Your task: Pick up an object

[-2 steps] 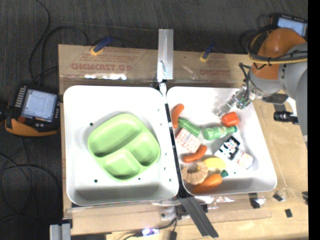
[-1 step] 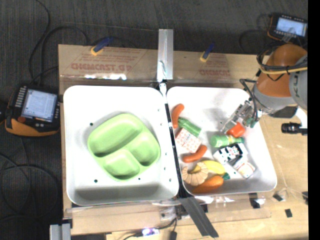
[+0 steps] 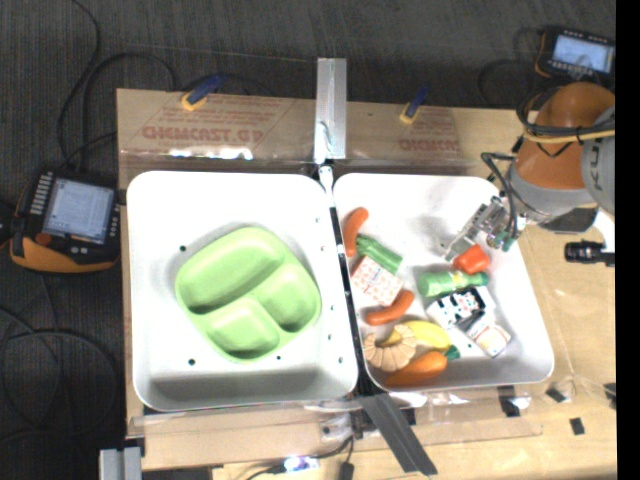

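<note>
Two shallow white bins are seen side by side on the tabletop. The left bin carries a light green divided tray, tilted and lying near the bin's middle. The right bin carries a heap of toy food gathered in its lower half.

The arm is seen reaching in from the right, its orange band above the wrist. The end effector is placed low over the right bin, above the upper right of the heap. Whether it is released or clenched cannot be told, and nothing is seen grasped in it.

Just below the end effector, a small orange-red piece is found, touching a green cylinder. Along the bin's left wall lie an orange carrot-like piece, a green block and a white patterned box. Below these a red sausage is seen, then a yellow banana and a large orange piece near the front wall. A black-and-white box and a small white packet lie toward the right
</note>
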{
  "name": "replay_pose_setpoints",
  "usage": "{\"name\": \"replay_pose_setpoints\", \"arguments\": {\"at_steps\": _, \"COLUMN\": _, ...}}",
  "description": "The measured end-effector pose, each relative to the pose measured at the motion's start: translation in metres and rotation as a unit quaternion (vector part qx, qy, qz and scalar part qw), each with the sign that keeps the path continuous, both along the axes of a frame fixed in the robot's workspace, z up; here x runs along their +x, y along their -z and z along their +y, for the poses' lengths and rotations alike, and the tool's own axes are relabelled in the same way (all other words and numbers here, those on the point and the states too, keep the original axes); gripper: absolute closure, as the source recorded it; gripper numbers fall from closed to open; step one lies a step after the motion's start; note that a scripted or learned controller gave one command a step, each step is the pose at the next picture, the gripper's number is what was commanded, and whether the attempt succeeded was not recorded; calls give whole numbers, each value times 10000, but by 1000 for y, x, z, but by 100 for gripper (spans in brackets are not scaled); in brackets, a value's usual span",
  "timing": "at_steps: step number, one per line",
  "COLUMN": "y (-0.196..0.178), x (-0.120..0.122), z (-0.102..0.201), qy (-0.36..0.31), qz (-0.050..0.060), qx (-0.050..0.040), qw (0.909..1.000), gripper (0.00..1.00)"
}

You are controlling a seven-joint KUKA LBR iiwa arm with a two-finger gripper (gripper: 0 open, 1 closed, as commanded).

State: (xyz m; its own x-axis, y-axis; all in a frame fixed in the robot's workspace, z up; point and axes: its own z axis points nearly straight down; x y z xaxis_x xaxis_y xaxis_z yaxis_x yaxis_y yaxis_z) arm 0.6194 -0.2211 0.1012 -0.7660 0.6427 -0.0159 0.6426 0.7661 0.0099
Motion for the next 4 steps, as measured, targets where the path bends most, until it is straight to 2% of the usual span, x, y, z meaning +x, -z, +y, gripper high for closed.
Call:
{"name": "replay_pose_setpoints", "arguments": {"at_steps": 1, "y": 11, "x": 24, "z": -4, "qy": -573, "qz": 51, "qx": -28, "qw": 9983, "gripper": 100}}
{"name": "replay_pose_setpoints", "arguments": {"at_steps": 3, "y": -10, "x": 27, "z": -1, "qy": -573, "qz": -2, "qx": -26, "qw": 9984, "gripper": 100}}
{"name": "replay_pose_setpoints", "arguments": {"at_steps": 4, "y": 11, "x": 39, "z": -3, "qy": -1075, "qz": 55, "qx": -34, "qw": 9942, "gripper": 100}}
